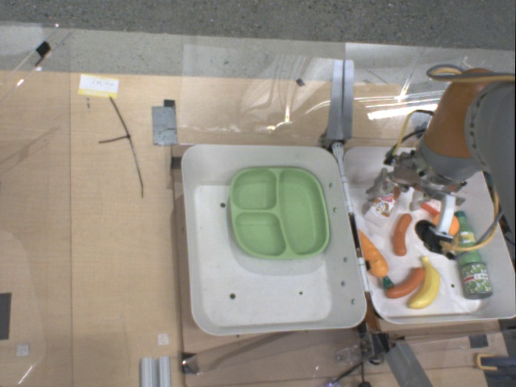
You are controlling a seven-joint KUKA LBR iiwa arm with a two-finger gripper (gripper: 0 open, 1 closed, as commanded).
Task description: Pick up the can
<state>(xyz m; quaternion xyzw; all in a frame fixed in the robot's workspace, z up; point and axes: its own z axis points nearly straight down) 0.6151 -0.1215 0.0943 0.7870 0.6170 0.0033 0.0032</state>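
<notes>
Camera view: can (384,205), label unreadable, beside gripper (401,185)

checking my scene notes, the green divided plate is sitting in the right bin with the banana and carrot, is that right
Not quite. In the camera view the green divided plate sits alone in the left bin. The banana and carrot do lie in the right bin, under the arm.

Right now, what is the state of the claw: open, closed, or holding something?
Claw: cannot be told. It sits low in the right bin, above a small red-and-white item; nothing is seen gripped.
</notes>
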